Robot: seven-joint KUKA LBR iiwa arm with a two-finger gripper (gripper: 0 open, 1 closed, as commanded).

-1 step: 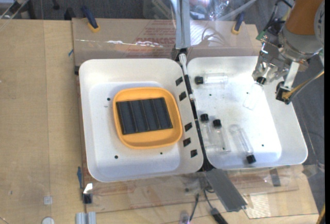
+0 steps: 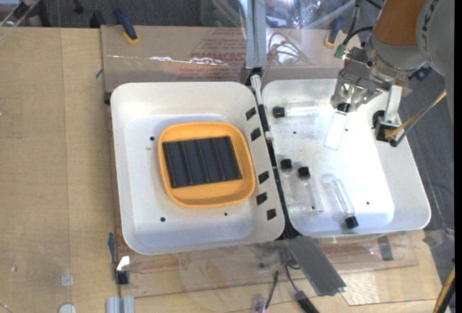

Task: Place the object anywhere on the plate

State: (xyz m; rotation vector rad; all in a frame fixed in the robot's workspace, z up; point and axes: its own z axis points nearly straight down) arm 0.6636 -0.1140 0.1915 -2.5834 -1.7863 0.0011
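My gripper (image 2: 348, 104) hangs over the far part of the right bin (image 2: 404, 182). A clear vial (image 2: 335, 133) hangs down from my fingertips, and they are clamped on its black cap at the top. The vial is above the bin floor, near the far edge. The orange plate (image 2: 207, 163) with a dark ribbed insert lies in the middle of the left bin (image 2: 137, 124). Other clear vials (image 2: 339, 197) lie near the right bin's near edge.

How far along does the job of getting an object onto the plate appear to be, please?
Nothing done: the orange plate carries only its dark ridged insert. In hand: the tool holds a clear vial above the right bin. Left: carrying it across to the plate.
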